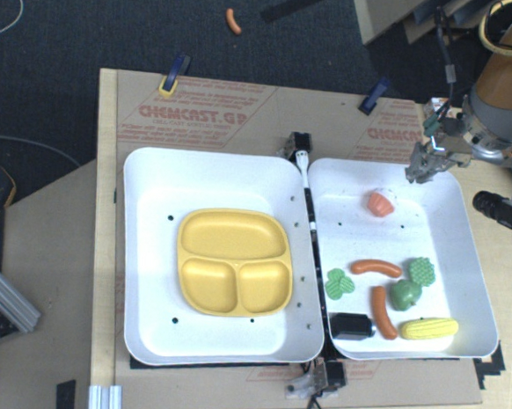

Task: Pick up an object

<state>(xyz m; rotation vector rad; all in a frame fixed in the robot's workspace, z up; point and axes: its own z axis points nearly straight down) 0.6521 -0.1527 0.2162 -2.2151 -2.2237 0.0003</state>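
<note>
Cardboard-topped bench carries both bins. Gripper (420, 171) hangs over the right bin's (472, 260) far edge, presumably staging toward the pink piece (380, 203); grip state indeterminable.

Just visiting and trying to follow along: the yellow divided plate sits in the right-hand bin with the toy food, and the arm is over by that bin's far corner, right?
Not quite. The camera view shows the yellow divided plate alone in the left bin. The toy food, such as the corn and two sausages, lies in the right bin. The rest is right: the gripper is at that bin's far corner.
</note>
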